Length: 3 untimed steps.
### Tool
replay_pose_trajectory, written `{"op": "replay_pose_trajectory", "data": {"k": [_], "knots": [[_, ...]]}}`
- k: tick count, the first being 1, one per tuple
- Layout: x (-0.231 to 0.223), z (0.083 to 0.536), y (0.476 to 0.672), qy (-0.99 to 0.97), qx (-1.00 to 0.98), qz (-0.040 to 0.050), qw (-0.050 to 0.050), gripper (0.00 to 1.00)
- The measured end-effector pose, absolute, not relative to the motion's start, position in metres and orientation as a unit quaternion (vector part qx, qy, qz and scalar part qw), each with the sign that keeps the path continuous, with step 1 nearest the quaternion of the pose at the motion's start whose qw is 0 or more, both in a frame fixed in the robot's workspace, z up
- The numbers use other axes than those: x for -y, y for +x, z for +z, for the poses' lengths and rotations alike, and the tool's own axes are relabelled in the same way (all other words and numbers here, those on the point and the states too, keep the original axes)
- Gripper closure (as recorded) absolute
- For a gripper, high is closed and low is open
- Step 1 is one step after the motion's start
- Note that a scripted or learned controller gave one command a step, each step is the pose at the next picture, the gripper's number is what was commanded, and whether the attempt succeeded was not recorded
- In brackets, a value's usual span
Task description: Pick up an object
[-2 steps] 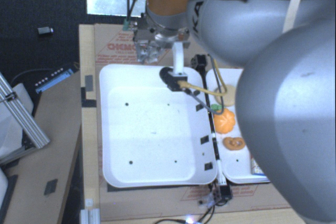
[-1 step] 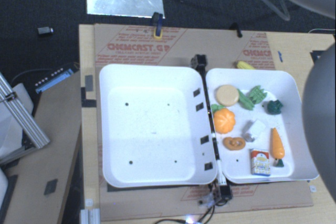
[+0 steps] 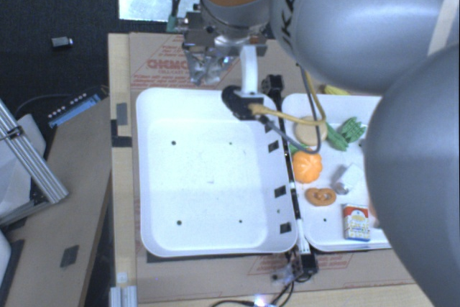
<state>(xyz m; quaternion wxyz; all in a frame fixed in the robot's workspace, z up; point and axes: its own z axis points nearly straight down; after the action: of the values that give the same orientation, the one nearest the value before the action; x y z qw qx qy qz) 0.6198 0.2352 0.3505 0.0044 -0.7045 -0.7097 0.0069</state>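
Camera view: the gripper point(image 3: 207, 67) hangs over the far rim of the left bin point(image 3: 154, 154), above the cardboard; whether it is open or shut cannot be told, and nothing is seen held in it. The candidate objects all lie in the right bin point(image 3: 327, 241), well to the gripper's right and nearer the camera: orange fruit point(image 3: 307, 167), green toy point(image 3: 349, 131), small carton point(image 3: 356, 221). Judgement: no pick begun; the arm must cross over first.

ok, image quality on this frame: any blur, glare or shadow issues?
Camera view: the arm looms large and soft-focus in the foreground, hiding part of the right bin; the left bin is bright, with a darker band across its lower half; the orange fruit and small box read sharp enough; the claw looks dim and cluttered.
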Motion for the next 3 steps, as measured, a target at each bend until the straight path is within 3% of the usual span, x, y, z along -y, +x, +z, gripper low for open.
{"op": "replay_pose_trajectory", "data": {"k": [1, 2, 3], "knots": [[-0.234, 0.546, 0.640, -0.705, 0.710, -0.0095, -0.005, 1.00], [-0.234, 0.366, 0.579, -0.706, 0.708, 0.0079, 0.004, 1.00], [-0.233, 0.417, 0.671, -0.707, 0.707, -0.0046, -0.003, 1.00]]}}
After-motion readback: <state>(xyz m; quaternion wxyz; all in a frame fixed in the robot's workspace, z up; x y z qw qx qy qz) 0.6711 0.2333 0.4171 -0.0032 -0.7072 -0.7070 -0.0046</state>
